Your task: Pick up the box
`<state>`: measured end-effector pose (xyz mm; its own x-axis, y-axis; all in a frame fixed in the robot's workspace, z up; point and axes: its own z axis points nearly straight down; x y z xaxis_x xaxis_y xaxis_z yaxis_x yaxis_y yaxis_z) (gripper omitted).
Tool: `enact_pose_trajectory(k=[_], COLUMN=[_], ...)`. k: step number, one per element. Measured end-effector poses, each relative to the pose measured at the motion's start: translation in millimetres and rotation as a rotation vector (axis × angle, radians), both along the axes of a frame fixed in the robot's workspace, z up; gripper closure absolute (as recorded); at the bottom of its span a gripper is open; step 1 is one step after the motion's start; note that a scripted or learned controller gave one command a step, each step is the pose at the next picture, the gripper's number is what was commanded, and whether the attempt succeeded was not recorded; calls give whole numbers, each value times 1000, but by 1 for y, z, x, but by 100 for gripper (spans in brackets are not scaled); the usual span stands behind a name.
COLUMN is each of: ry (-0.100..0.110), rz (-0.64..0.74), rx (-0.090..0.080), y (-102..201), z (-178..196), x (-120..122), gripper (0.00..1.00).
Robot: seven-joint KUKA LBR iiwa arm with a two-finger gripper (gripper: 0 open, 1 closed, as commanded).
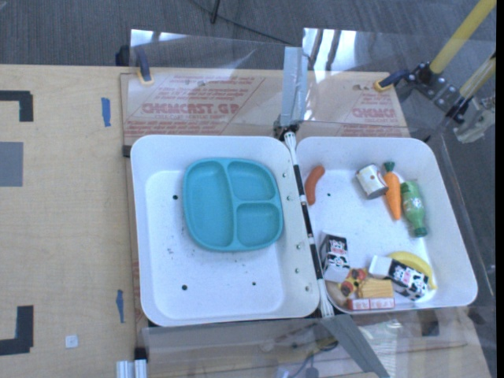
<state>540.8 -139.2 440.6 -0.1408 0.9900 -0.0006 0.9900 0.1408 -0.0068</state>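
Observation:
In the right bin [441,172], a small cow-print box [335,255] stands against the left wall near the front. A second cow-print box [405,278] lies at the front right, just below a banana [416,263]. A flat yellow box [376,289] rests at the front edge between them, next to a small red and yellow toy [352,282]. A grey-white boxy piece [368,179] sits at the back, beside a carrot [391,194].
A green bottle [413,208] lies right of the carrot, and an orange sausage [313,184] sits by the divider. The left bin [157,290] holds a teal divided plate [233,204]. Yellow poles and clamps [441,69] stand at the back right.

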Motion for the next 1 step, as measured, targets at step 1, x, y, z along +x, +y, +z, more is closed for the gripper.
enact_pose_trajectory(k=[1], ry=[0], rz=[0], rx=[-2], y=[-1], z=[8], x=[2], gripper=[100])
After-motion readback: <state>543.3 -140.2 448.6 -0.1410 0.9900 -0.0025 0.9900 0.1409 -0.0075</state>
